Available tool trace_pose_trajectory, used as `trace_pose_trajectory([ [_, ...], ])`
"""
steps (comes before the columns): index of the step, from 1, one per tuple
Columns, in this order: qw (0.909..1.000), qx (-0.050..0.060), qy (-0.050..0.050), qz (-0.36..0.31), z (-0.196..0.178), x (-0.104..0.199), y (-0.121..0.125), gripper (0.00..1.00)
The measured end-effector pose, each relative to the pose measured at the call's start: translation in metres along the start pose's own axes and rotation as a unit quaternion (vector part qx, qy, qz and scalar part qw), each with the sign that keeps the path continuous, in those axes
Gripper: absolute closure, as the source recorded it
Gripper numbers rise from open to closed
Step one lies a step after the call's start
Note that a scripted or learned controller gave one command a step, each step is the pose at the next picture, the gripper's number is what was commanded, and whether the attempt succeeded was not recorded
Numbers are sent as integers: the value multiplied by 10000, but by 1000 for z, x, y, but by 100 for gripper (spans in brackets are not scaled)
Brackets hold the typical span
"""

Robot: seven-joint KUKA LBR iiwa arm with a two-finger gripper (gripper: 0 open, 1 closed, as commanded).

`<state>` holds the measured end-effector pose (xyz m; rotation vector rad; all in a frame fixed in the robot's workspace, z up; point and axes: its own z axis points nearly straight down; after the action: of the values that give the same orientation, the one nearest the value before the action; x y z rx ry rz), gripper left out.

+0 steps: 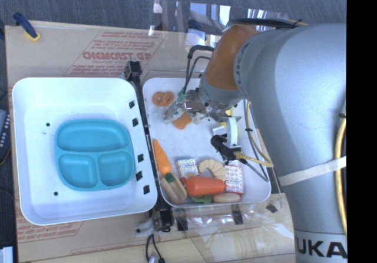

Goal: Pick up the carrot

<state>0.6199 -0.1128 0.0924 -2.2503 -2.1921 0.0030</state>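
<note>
The grey arm fills the right side of the view, its orange band bent down over the right-hand white bin. Beneath both bins lies the tabletop, covered with a brown printed sheet. The left-hand white bin holds a blue divided tray, which sits near its middle. A row of black clips runs along the seam where the two bins meet. The pincer hangs low over the upper part of the right bin, just above a small orange block; whether its fingers are spread or closed cannot be told from this angle, and nothing can be seen held between them. A pretzel-shaped piece lies just to the left of the pincer, near the bin's top left corner. The carrot lies against the left wall of the right bin, slanted with its narrow tip pointing up, well apart from the pincer. Along the bin's lower edge crowd a red pepper-like piece, a red-and-white packet, a small printed carton and a tan round piece.
</note>
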Motion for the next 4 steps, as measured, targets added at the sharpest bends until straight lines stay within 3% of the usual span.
trace_pose_trajectory([
  [1, 9996, -61, 6, 267, -143, 22, -37, 0],
  [2, 9952, 62, 9, 973, -28, 18, -84, 0],
  [3, 9706, 23, 10, 2408, -2, 14, -145, 0],
  [4, 9804, -11, 8, 1972, -23, -14, -64, 0],
])
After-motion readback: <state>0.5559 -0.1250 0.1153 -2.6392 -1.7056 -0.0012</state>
